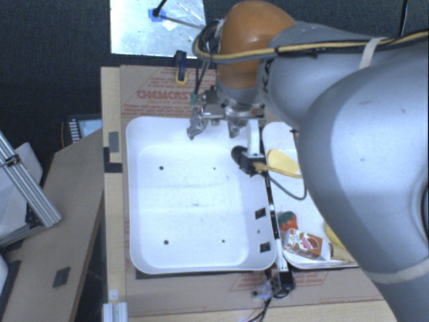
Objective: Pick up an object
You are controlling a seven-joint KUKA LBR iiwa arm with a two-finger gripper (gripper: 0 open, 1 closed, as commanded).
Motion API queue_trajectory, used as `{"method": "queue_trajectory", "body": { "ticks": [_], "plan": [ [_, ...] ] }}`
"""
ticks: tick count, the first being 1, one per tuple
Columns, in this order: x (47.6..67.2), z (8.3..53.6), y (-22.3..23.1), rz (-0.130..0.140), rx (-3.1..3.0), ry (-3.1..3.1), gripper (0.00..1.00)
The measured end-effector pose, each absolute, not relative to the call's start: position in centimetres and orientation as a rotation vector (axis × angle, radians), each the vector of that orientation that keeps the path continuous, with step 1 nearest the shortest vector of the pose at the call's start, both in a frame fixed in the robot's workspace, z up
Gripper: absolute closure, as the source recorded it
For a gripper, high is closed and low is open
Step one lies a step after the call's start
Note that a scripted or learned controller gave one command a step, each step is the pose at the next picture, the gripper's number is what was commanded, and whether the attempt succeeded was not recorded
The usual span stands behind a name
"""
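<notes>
Grey arm (362,146) link fills the foreground, right of the left bin (188,206). Orange band (251,32) sits above that bin's far right corner. Gripper (213,131) hangs over the left bin's far edge, near the right corner. Jaws spread apart, nothing between the fingers (194,130).

Candidate objects all lie in the right bin (278,139), adjoining the left bin's right wall:
- yellow curved object (285,164), just beside the shared wall, far half
- small red-and-green item (287,219), near half
- red-and-white packet (305,243), by the near corner
</notes>
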State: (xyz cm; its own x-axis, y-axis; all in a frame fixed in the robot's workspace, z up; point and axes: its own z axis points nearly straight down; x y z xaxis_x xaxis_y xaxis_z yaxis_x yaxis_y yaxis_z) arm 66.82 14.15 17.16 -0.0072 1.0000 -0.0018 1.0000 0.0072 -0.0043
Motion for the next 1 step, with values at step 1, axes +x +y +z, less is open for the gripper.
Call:
{"method": "queue_trajectory", "body": {
  "ticks": [1],
  "plan": [
    [66.96, 18.93, 14.17, -0.005, -2.214, -2.231, 1.00]
  ]
}}
